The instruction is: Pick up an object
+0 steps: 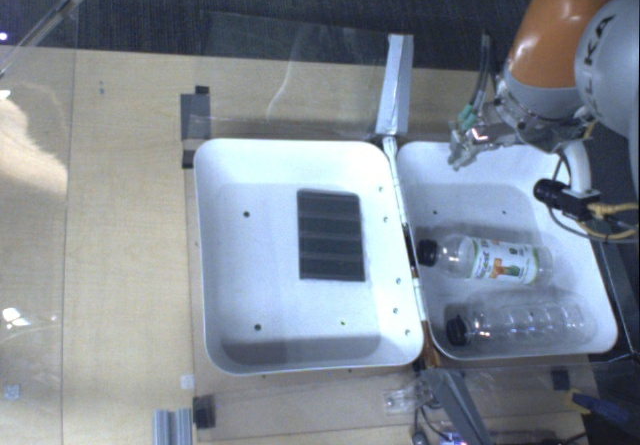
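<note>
Two clear plastic bottles lie on their sides in the right bin [470, 195]. One has a black cap and a green and orange label [487, 259]. The other, unlabelled and ribbed [520, 324], lies nearer the front edge. A dark ribbed rectangular block [331, 235] lies flat in the middle of the left bin [222, 263]. My gripper [463, 150] hangs over the back left corner of the right bin, above and behind the labelled bottle and apart from it. Nothing shows in the gripper.
A grey upright post [394, 83] stands behind the seam between the bins. A black cable fitting [560, 195] hangs from the arm over the right bin's back right part. Bare wooden bench [100, 233] spreads to the left.
</note>
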Action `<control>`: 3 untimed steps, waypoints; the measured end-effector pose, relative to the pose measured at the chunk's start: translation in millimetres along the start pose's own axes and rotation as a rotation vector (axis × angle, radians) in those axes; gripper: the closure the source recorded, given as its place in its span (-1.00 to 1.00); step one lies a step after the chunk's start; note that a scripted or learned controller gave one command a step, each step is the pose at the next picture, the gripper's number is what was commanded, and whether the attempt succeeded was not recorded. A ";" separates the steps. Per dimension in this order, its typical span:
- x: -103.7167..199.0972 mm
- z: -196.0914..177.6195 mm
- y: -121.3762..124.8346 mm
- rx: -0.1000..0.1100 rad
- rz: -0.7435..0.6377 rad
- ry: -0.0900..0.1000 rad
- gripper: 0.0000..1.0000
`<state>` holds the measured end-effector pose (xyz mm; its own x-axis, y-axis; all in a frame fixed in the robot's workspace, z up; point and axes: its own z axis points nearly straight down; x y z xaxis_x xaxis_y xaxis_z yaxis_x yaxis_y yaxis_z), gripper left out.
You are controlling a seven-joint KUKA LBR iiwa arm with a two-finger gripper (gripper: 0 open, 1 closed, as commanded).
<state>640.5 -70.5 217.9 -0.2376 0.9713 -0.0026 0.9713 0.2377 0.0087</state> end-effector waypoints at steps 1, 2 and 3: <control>0.1 0.6 -0.2 0.001 0.000 0.000 -1.00; -3.6 80.0 -86.0 0.005 -0.017 0.002 -1.00; 1.8 127.6 -79.1 -0.004 -0.081 -0.001 -1.00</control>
<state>564.4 -87.6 89.5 -0.3159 0.9488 -0.0048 0.9487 0.3159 0.0124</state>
